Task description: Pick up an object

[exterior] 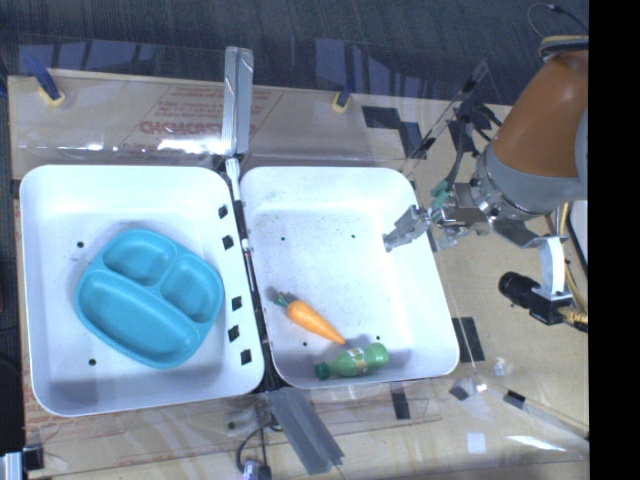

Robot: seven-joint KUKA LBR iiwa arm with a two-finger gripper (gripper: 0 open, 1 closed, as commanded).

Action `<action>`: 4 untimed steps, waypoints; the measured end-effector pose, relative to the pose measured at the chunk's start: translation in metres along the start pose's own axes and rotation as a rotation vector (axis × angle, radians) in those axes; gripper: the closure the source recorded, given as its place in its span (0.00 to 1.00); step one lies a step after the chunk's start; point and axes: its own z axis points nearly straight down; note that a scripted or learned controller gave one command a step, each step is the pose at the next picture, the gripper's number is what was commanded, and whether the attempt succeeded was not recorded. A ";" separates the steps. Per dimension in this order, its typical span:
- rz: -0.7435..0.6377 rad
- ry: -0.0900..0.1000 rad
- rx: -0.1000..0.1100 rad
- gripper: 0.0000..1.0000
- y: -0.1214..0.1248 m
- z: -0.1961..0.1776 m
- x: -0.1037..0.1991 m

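Bench (520, 368): a pale wooden surface bearing two shallow white bins side by side, with clear sheeting and printed red lettering along the far side.
Left bin (50, 298): white, with rounded corners; it holds one item.
Right bin (330, 208): white, its floor lightly speckled; it holds two items near its front edge.
Arm (540, 118): grey with an orange band above the wrist, reaching in from the right, with thin cables running beside it.
Divided plate (148, 296): blue, with three compartments, lying flat in the middle of the left bin.
Divider (238, 98): a grey upright strip at the far end of the seam between the bins, with small black tabs along the seam.
Gripper (405, 230): at the right rim of the right bin, over its far right corner, well apart from both items; whether it is wide or narrow cannot be told, and nothing is seen held in it.
Carrot (312, 318): orange with a green top, lying at a slant in the front part of the right bin.
Bottle (352, 362): green, on its side just in front of the carrot, near the bin's front wall.
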 end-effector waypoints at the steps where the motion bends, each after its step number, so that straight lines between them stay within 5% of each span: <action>1: -0.003 0.001 0.004 0.00 -0.023 0.077 0.056; 2: -0.001 0.002 0.004 0.00 -0.005 0.183 0.078; 3: -0.004 0.003 -0.009 0.00 -0.013 0.192 0.080; 4: -0.005 0.003 0.001 0.00 -0.040 0.197 0.087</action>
